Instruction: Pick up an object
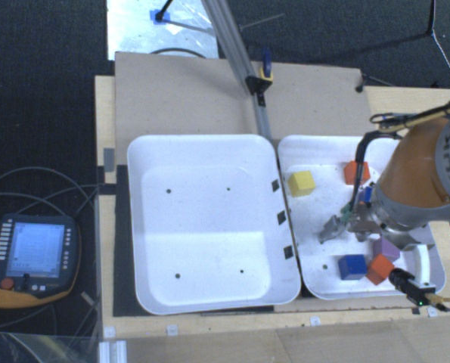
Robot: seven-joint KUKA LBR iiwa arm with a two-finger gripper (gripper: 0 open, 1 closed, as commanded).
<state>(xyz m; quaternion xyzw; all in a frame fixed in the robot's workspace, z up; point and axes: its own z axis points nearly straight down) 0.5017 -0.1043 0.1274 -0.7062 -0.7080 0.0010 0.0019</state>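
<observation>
Nearest, along the front wall of the right-hand shallow white plastic bin [309,287], lying close together: a small blue cube [352,266], an orange-red block [379,269] just right of it, and a pale lilac block [388,248] touching that one from behind. Farther in, over the same bin's middle floor, hanging low from the grey arm with its orange band [421,174]: the grey two-finger gripper [332,230], jaws slightly apart and clamped on nothing. Farther still, toward the bin's back wall: a yellow cube [301,182] on the left and an orange cube [355,172] on the right, well apart.
</observation>
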